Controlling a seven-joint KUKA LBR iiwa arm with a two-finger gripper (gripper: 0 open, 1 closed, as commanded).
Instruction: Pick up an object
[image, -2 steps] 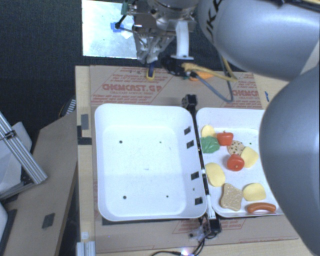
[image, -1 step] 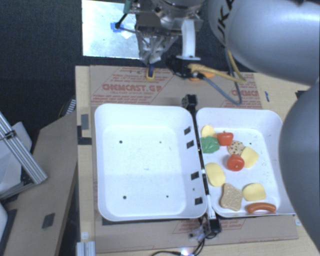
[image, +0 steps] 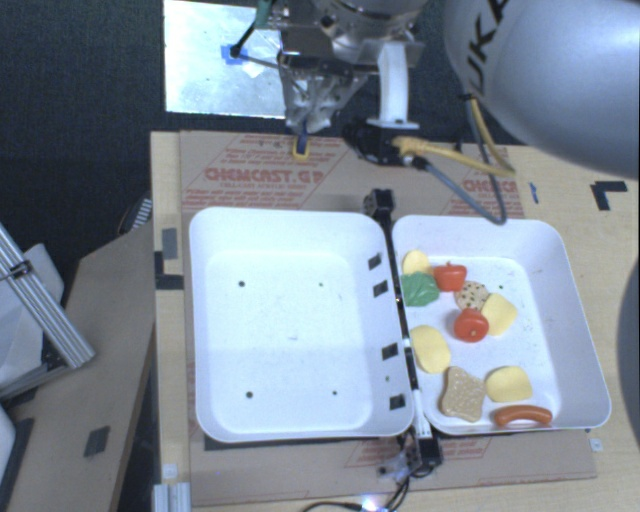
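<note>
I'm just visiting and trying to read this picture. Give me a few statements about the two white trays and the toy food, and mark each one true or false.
1. All the toy food lies in the right bin. True.
2. The gripper hangs over the food. False: it is up past the bins' far edge, over the cardboard.
3. The slice of bread lies near the right bin's near edge. True.
4. The green leafy piece sits in the left bin. False: it is in the right bin, close to the divider.
5. Two red tomatoes are among the food. True.
</note>
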